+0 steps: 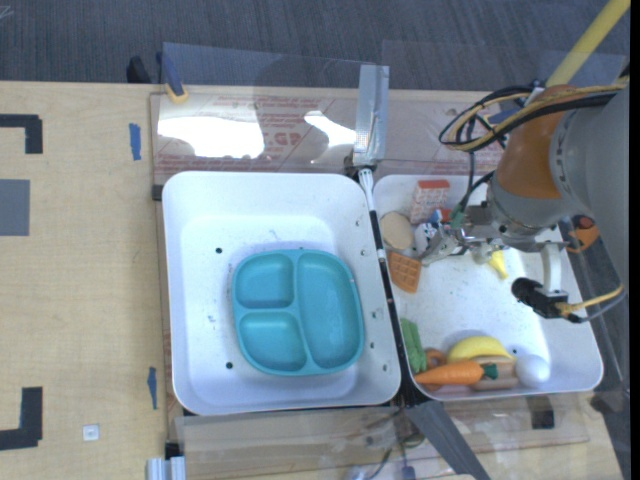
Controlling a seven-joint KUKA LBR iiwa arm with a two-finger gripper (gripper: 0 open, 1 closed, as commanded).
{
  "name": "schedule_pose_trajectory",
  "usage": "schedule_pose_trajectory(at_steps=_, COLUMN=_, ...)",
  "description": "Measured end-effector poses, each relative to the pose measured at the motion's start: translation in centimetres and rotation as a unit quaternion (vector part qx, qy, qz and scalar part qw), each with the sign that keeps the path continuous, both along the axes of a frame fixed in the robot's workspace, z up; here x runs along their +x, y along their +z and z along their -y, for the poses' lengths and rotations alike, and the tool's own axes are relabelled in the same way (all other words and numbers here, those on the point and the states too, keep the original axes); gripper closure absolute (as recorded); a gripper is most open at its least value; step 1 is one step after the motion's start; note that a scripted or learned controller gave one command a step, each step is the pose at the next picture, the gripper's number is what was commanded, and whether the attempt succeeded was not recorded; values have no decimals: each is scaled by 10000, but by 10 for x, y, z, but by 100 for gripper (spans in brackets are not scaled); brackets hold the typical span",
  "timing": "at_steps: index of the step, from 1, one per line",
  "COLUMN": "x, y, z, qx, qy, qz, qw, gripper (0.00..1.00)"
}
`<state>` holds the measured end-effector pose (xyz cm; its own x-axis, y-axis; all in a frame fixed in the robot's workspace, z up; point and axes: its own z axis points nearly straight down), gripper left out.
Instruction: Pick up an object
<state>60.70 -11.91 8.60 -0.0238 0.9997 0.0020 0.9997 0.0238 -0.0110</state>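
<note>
Glossy plastic turquoise plate (297,311); smooth white bins (190,268); wood bench (70,298).

Showing a bulky grey arm (590,158) with a glossy orange band above the wrist; trailing black and yellow cables looping from the far side; ending in a small metallic gripper (440,236) with dark fittings.

Left of gripper (440,240): a waffle cone (404,268), a tan round piece (396,230) and the bin divider (378,258) crowd close.
Behind it: a small carton (432,200) by the right bin's (585,353) back wall.
In front: open white floor, then banana (478,348), carrot (450,373) and egg (533,368) along the near wall.
Far left: the teal tray (297,310) fills the left bin's (190,228) middle.
</note>
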Motion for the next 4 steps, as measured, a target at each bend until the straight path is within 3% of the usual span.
schedule_pose_trajectory(at_steps=1, x=35, y=-5, z=15, qx=165, qy=137, qz=-594, qw=9980, gripper=0)
schedule_pose_trajectory(at_steps=2, x=34, y=-1, z=16, qx=26, qy=901, qz=-453, qw=9949, gripper=0)
schedule_pose_trajectory(at_steps=3, x=46, y=38, z=68, qx=63, qy=946, qz=-224, qw=9952, gripper=0)
schedule_pose_trajectory(at_steps=4, x=51, y=56, z=106, qx=39, qy=1066, qz=-76, qw=9943, gripper=0)
